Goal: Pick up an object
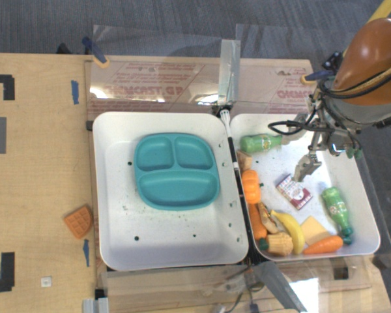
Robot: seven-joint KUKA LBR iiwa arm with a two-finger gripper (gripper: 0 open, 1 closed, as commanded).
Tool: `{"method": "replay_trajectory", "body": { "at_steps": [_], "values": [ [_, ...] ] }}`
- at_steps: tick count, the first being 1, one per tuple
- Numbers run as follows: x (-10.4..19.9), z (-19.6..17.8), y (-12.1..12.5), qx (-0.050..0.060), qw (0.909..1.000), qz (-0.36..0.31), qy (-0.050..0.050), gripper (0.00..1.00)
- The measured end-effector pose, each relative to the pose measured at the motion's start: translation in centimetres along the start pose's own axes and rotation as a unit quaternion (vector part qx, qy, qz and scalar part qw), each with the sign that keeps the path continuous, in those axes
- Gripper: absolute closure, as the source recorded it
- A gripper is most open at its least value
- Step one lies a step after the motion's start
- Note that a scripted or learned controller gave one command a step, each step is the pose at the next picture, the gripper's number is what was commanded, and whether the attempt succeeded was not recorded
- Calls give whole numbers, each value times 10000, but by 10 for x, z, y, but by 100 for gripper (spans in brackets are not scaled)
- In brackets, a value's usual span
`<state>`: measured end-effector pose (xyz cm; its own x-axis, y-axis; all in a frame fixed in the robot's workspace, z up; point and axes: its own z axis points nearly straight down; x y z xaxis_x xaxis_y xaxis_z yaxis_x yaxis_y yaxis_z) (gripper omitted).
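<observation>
The pincer (pixel 306 169) was seen low inside the right bin (pixel 365 194), its fingers apparently closed on nothing, just at one o'clock of a small red-and-white packet (pixel 294 191). A green bottle (pixel 260 143) was lying at ten o'clock of it. A teal divided plate (pixel 176 171) was resting in the left bin (pixel 111 194).

Arm (pixel 368 64) cut off by right and top edges. Gripper (pixel 306 169) small, finger spacing unreadable. Label on red-white packet (pixel 293 191) too small to read. Carrot (pixel 256 220) partly hidden under orange pepper (pixel 250 186) and bin divider.
</observation>
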<state>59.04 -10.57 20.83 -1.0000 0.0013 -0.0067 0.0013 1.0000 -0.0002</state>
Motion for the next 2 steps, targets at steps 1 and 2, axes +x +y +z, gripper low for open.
{"method": "replay_trajectory", "body": {
  "at_steps": [1, 2],
  "values": [
    [54, 118, -18, 1, 9937, 1123, -29, 0],
    [-27, 31, 10, -2, 9962, 867, -52, 0]
  ]
}}
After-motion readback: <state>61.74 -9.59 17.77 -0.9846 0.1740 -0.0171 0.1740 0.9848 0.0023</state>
